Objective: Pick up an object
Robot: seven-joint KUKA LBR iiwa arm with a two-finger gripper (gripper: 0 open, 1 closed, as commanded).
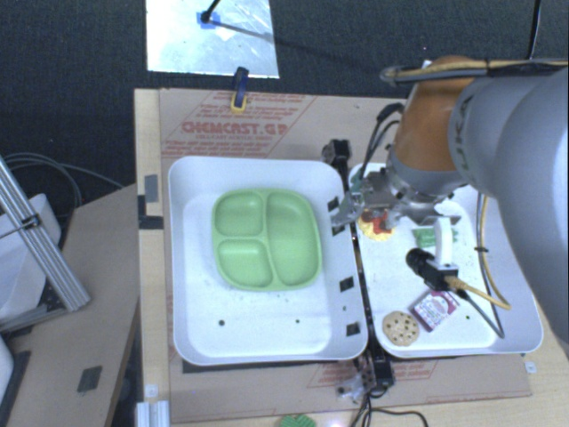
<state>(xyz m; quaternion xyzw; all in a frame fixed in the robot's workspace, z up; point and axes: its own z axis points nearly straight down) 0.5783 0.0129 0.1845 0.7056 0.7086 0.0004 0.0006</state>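
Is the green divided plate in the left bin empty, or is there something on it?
Empty: all three compartments of the green plate show bare green.

The grey arm [516, 140] reaches in from the right of the camera view, its thick body filling the upper right corner. The orange band [427, 123] sits above the wrist, which bends downward and leftward. The tool [378, 216] hangs low at the arm's end, pointing down, cables trailing beside it

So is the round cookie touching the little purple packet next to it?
Cannot tell. In the camera view, the round tan cookie and the small purple packet sit edge to edge in the right white bin; no clear gap or contact shows.
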